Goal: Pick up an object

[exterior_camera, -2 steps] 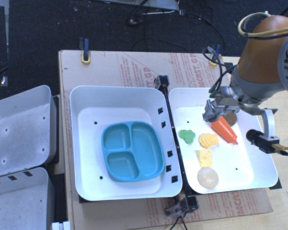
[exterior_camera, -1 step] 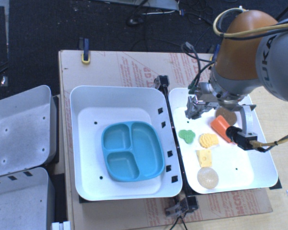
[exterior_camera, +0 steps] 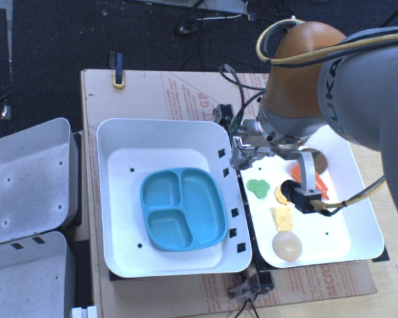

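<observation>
My gripper (exterior_camera: 243, 156) hangs over the left rim of the right bin (exterior_camera: 358, 234), just above a small green leafy piece (exterior_camera: 257, 188). Nothing is visibly held by it. Further toward the front of that bin lie a pale yellow wedge (exterior_camera: 282, 218) and a round beige ball (exterior_camera: 286, 246). An orange piece (exterior_camera: 322, 185) and a brown disc (exterior_camera: 319, 161) lie partly hidden behind the wrist. A small yellow piece (exterior_camera: 280, 193) sits beside the green one.
The left bin (exterior_camera: 119, 144) holds a blue divided plate (exterior_camera: 182, 208). The grey arm with its orange band (exterior_camera: 305, 52) covers the back of the right bin. Another white tray (exterior_camera: 26, 171) lies off the bench at the left.
</observation>
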Controlling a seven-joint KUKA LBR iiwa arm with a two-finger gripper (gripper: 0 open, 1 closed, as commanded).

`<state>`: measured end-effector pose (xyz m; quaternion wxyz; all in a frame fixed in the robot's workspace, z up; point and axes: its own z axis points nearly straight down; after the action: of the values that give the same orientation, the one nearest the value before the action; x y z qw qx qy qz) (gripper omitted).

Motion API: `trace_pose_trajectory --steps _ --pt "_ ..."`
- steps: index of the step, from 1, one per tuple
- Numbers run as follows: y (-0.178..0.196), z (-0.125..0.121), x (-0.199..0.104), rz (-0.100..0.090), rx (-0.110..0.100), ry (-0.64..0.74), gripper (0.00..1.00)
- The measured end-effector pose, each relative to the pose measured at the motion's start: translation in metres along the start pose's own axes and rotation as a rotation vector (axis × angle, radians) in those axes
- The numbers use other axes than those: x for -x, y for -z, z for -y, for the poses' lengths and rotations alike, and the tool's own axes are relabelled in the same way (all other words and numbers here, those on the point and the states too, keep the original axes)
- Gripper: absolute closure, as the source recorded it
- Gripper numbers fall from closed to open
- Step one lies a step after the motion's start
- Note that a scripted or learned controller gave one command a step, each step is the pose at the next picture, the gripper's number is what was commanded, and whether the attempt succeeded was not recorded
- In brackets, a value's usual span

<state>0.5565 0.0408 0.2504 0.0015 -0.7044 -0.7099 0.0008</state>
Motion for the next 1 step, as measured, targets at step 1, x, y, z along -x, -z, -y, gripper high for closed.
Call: trace_pose_trajectory --steps 1 --pt "0.0018 -0.0103 -0.0509 0.000 0.005 0.001 1.00"
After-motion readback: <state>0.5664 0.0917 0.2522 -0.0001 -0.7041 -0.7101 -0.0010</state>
